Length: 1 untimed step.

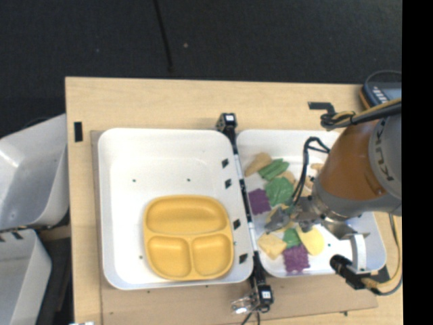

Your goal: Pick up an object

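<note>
Small pieces heaped in the right bin (pixel 379 252), toward its left half: tan piece (pixel 258 163) at the top, green pieces (pixel 275 170) and (pixel 279 191) below it, purple piece (pixel 258 200) nearest the divider, then pale yellow block (pixel 272 245), small green piece (pixel 291 237), yellow piece (pixel 312 241) and purple piece (pixel 295 258) at the near end. No clear long axis to any of them; mostly squat, lying flat, several touching or overlapping.

End effector (pixel 289 215) down among this pile, roughly mid-heap, between the upper green pieces and the lower yellow and purple ones. Likely targets just beside it: small green piece and pale yellow block directly toward the near edge, purple piece by the divider to the left. Fingers dark and lost against the clutter; opening impossible to judge, and nothing plainly seen between them.

Arm (pixel 355 168) entering from the right, orange band over the bin's right half.

Left bin (pixel 115 181) alongside, carrying a yellow divided tray (pixel 188 237). Both bins on the worktop (pixel 169 100).
</note>
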### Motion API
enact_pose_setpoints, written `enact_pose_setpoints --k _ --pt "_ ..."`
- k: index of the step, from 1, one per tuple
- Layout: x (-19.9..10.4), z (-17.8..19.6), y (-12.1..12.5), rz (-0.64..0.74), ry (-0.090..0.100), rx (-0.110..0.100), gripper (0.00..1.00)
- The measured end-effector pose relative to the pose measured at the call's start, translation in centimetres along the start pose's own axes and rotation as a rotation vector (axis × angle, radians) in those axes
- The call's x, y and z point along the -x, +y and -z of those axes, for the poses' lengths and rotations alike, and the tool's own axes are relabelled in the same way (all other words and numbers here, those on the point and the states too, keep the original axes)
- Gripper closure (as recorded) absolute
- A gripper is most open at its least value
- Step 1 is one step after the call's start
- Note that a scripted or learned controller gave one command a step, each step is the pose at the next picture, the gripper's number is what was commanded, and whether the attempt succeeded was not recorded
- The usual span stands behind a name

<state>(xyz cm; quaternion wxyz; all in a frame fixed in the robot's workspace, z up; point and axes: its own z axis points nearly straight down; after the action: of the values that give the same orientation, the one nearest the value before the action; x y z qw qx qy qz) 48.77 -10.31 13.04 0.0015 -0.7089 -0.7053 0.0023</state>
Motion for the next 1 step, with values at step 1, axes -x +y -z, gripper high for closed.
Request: enact_pose_setpoints --k 1 --pt "-0.31 0.37 0.16 0.0 0.001 0.005 0.0"
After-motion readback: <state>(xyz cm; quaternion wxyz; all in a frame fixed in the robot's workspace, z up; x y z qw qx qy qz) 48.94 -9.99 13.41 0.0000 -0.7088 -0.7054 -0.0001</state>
